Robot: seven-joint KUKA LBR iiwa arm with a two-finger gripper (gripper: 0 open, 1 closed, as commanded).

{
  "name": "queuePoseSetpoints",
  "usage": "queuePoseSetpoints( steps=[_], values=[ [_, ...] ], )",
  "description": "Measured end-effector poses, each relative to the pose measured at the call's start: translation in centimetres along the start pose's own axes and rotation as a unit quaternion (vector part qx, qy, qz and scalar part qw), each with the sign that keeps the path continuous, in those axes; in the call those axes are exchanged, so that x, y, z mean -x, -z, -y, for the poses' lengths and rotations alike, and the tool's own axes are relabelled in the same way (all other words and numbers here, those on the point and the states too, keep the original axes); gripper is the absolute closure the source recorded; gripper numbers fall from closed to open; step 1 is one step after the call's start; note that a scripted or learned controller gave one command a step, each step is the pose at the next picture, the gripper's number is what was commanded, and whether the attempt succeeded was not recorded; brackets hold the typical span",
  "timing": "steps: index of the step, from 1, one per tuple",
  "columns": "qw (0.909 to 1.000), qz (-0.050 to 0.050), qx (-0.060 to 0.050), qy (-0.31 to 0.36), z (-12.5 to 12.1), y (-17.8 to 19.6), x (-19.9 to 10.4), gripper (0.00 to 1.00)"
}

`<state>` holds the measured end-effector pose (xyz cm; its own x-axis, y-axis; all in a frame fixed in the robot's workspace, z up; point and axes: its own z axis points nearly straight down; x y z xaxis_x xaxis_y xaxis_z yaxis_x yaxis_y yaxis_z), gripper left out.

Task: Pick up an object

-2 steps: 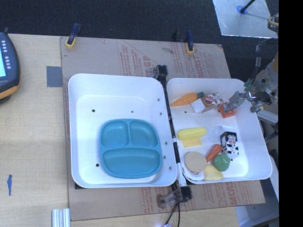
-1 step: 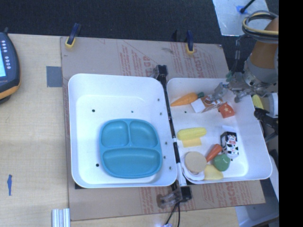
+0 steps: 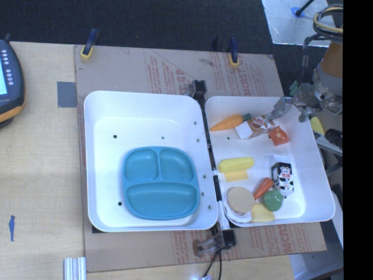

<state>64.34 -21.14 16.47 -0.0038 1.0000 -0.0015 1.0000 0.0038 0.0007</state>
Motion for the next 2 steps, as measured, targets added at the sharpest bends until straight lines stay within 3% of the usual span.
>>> queuePoseSetpoints(
  steps=[1,2],
  values=[
    [1.0,0.0,0.002,0.001,-1.4,5.8,0.1,0.0],
    [1.0,-0.002,-0.007,0.0,5.3,1.4,-4.1,0.0]
  ],
)
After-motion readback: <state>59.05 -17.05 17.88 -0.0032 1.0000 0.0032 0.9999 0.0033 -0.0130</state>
